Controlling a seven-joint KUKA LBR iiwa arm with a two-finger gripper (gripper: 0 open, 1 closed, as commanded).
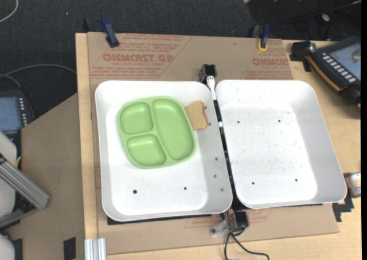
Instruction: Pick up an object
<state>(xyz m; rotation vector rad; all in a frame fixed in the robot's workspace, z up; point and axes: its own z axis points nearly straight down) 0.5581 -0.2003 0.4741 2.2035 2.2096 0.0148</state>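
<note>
left bin (155, 199): green divided plate (156, 132), far-left | tan slice (197, 115) touching plate's right rim | gripper state: cannot tell

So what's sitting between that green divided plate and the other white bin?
A small tan slab, perhaps toast, lies beside the green divided plate, then the left bin's wall, seen in the camera view.

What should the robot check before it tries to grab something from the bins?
1. Something to pick: ok, a green divided plate and a tan sponge-like piece lie in the left bin.
2. Tan piece reachable: not ok, it touches the plate's right edge.
3. Plate lies flat: ok.
4. Right bin holds a target: not ok, just specks.
5. Gripper ready: cannot tell.
</note>
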